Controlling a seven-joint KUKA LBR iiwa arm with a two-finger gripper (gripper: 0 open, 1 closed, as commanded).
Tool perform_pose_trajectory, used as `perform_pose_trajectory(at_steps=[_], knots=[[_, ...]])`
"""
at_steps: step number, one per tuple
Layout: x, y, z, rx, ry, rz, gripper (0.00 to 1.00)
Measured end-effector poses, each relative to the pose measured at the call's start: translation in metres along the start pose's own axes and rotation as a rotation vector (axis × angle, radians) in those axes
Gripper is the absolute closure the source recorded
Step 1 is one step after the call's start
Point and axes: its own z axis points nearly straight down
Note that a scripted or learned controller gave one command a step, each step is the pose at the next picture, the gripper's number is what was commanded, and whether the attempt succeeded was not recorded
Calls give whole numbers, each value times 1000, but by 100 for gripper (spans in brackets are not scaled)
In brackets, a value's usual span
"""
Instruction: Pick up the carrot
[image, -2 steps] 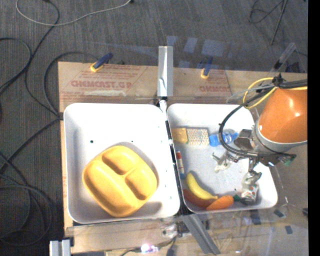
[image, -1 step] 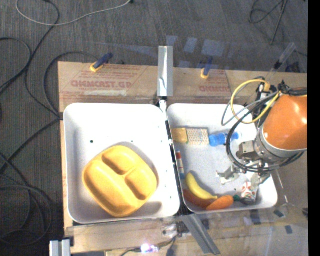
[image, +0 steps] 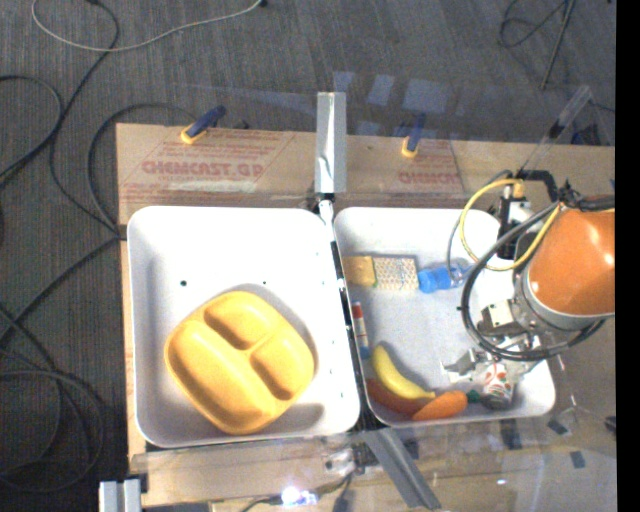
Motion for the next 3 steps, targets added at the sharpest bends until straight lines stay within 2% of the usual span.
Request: perform_pose_trajectory(at_steps=[1, 2, 3], knots=[[-90, -1, 50, 10, 4, -75, 0], [-11, -23, -67, 1, -1, -90, 0], [-51, -1, 50, 4, 6, -173, 0]])
